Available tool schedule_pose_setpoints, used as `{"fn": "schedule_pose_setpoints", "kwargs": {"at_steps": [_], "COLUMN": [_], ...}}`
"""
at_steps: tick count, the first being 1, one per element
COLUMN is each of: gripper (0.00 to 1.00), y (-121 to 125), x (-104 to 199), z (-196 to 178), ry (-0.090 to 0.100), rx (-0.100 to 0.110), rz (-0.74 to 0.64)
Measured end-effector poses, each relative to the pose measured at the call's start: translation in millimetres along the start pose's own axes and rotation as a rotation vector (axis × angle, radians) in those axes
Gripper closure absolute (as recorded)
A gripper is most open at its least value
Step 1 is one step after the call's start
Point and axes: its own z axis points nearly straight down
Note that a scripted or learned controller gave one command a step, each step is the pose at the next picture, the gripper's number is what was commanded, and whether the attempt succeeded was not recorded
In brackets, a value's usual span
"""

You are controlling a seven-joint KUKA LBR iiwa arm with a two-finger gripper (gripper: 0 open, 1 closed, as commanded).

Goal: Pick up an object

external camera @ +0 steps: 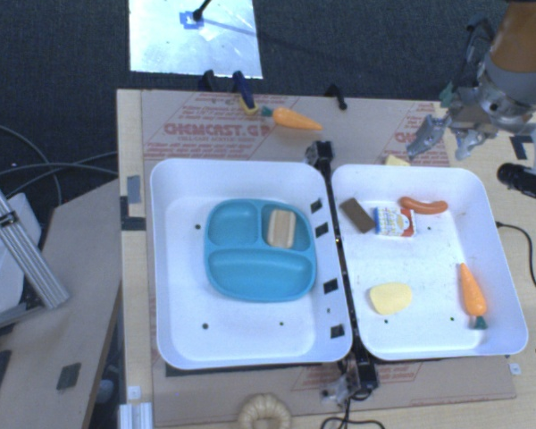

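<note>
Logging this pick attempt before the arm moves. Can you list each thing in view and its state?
gripper: open, holding nothing, above the far edge of the right bin
sausage: lying in right bin
carrot: lying in right bin
yellow piece: flat in right bin
brown block: lying in right bin
blue plate: in left bin
bread slice: in a plate compartment

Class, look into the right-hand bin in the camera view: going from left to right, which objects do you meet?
Brown block → yellow piece → white packet → sausage → carrot.
</note>
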Motion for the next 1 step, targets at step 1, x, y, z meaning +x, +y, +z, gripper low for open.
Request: {"fn": "schedule_pose_setpoints", "kwargs": {"at_steps": [1], "gripper": [0.0], "y": [1.6], "x": [0.1], "z": [-7.4], "ry": [-0.001], "rx": [-0.011], "rz": [-0.002]}}
